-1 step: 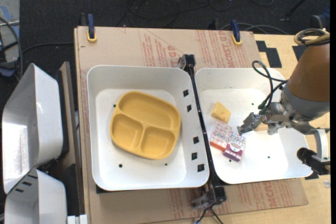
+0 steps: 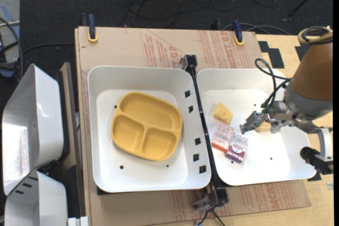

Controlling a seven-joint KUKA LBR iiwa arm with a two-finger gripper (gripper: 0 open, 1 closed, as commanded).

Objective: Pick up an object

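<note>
Three small things lie in the right bin, grouped toward its left side. A yellow block, like a wedge of cheese, sits highest, near the bin's centre-left. Just below it, at about six o'clock, lies a red-and-white packet, and touching that packet's lower right edge — at roughly four o'clock from it — is a purple packet with a pale printed top. All three rest flat on the bin floor, none lifted.

The gripper stands at about three o'clock from the red-and-white packet and at one o'clock from the purple one, near both but touching neither that I can tell. Its dark tip points left toward the packets, and nothing is seen between the fingers; how far they are parted cannot be made out from this slant. Behind it the grey wrist and the orange band of the arm reach in from the right, with a black cable looping over the bin's far right part.

The left bin, at nine o'clock from all this, holds a yellow divided tray — three compartments, lying flat near the bin's middle. Both bins sit side by side on a brown cardboard sheet, held at its far edge by two clamps.
</note>
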